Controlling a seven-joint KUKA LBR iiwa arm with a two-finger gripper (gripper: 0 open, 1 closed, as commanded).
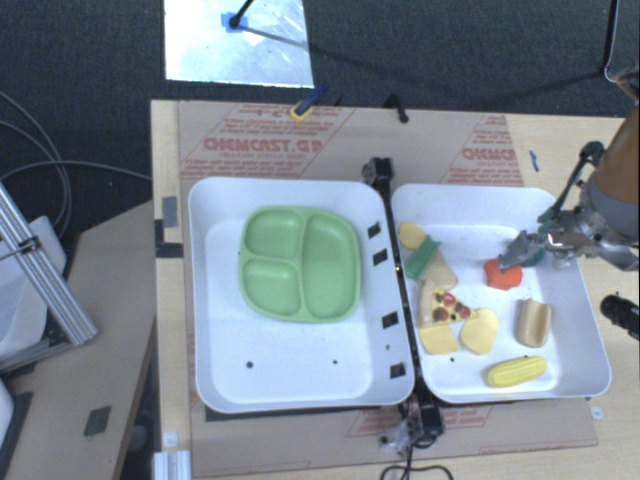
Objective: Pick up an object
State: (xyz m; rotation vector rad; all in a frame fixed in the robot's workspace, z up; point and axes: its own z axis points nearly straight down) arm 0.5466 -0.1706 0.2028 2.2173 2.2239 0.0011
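Nearest the bottom of the frame, in the right bin (590, 363), lies a yellow corn cob (516, 371). Just above it sit a bread roll (533, 322), two pale yellow pieces, and a pizza slice (445, 303). Further up, an orange block (504, 275) rests right beneath the end effector (522, 252) (whether its tips are apart or together, I cannot tell). The left bin (215, 298) holds a green divided plate (300, 264). Both bins stand on the table (260, 133).
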